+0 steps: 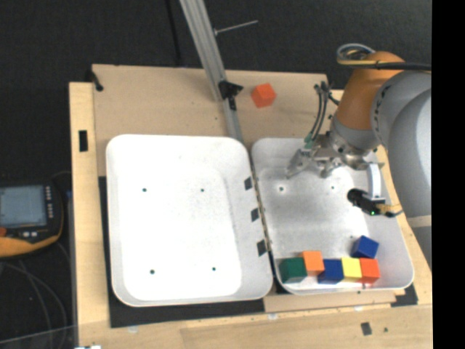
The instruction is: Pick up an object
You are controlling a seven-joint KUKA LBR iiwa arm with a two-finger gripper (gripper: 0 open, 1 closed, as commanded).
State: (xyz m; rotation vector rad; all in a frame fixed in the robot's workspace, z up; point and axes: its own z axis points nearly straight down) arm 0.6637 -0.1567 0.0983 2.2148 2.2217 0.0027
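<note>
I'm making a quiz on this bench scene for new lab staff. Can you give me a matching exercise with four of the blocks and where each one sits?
Things:
1. green block
2. lone orange block
3. upper blue block
4. yellow block

Places:
A. on the bare bench beyond the bins
B. left end of the row along the right bin's near wall
C. in that row, between a blue and an orange block
D. in the right bin, just behind the row's right end

Pairs: 1-B, 2-A, 3-D, 4-C

The bench (145, 100) bears two white bins (178, 217) and an orange cube (264, 95).
</note>
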